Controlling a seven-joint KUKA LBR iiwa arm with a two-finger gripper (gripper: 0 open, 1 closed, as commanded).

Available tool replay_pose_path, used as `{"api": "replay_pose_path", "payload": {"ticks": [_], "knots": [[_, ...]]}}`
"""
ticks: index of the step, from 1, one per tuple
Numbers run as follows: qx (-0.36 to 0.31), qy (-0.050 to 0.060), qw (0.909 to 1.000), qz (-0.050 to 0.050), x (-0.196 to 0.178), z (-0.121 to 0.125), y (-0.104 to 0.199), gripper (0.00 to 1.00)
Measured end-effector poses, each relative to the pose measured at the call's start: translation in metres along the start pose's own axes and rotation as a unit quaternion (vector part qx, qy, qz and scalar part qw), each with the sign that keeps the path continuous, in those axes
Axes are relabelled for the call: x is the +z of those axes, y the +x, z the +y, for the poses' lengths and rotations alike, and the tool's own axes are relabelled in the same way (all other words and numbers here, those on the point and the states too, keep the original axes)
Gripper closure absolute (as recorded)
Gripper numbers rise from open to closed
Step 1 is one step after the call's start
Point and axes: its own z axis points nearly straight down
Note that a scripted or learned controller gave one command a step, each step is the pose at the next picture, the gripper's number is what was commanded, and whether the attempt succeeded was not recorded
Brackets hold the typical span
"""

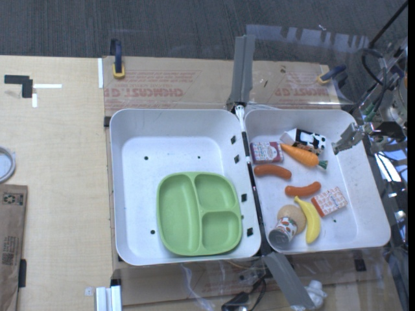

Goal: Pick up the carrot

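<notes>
- Camera view looks down on my wooden bench (52, 135), two white bins side by side — a green tray (198, 214) in the left bin (130, 173).
- My gripper (345, 140) hangs over the right bin's (363, 206) far right edge; open or shut, I cannot tell.
- The carrot (302, 154) lies in the right bin's upper part, left of my gripper — near, not touching.

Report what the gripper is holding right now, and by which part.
Nothing. The gripper sits at the right bin's edge, apart from the carrot, which lies untouched in that bin.
</notes>
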Motion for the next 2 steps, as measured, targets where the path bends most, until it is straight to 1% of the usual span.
{"api": "replay_pose_path", "payload": {"ticks": [1, 2], "knots": [[-0.063, 0.0, 0.998, 0.0, 0.097, 0.03, 0.018, 0.0], [-0.205, -0.001, 0.9787, 0.0, 0.181, 0.058, -0.005, 0.0]]}}
